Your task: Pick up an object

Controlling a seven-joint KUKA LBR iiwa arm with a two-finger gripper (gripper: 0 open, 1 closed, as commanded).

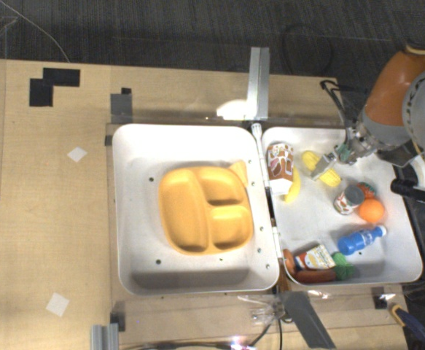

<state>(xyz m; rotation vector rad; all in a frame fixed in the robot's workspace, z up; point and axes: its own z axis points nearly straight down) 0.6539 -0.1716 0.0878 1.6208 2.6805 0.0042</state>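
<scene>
Red packet (pixel 316 259) and blue bottle (pixel 359 240) sit in the right bin (pixel 394 272).
Gripper (pixel 345 154) hangs by 2 yellow blocks (pixel 320 168); I cannot tell its jaws.

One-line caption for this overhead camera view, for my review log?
Gripper low in the right bin beside yellow blocks; yellow divided tray sits in the left bin.

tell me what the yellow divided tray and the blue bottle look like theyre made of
The yellow divided tray looks like moulded plastic with a matte finish: one even colour, soft rounded compartment edges. The blue bottle also looks like plastic, glossier, with a pale highlight and a white cap; at this size that remains a guess.
</scene>
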